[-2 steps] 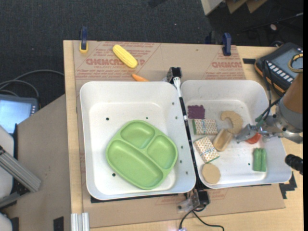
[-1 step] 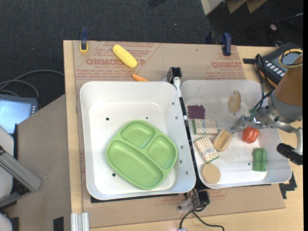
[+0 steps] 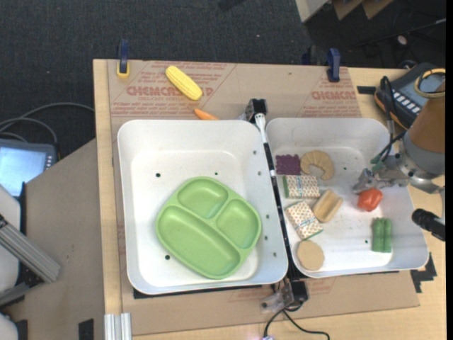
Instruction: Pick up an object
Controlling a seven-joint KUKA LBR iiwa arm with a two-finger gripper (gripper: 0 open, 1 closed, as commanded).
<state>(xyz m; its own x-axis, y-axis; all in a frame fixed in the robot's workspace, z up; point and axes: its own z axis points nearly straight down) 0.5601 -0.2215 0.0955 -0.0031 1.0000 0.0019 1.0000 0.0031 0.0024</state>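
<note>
Frankly, I couldn't tell my end effector state; it hung just above the tomato in the right bin.

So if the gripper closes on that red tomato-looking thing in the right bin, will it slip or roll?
The red piece looks rounded and glossy, so it could squirt from a pinch or roll across the flat right bin floor. It is probably light plastic. The gripper sits beside it.

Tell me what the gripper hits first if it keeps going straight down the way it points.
Most likely the red tomato: the gripper hangs right above it in the right bin, pointing down. Depth is hard to judge from this slant, so it could instead land on the bin floor just beside it.
</note>
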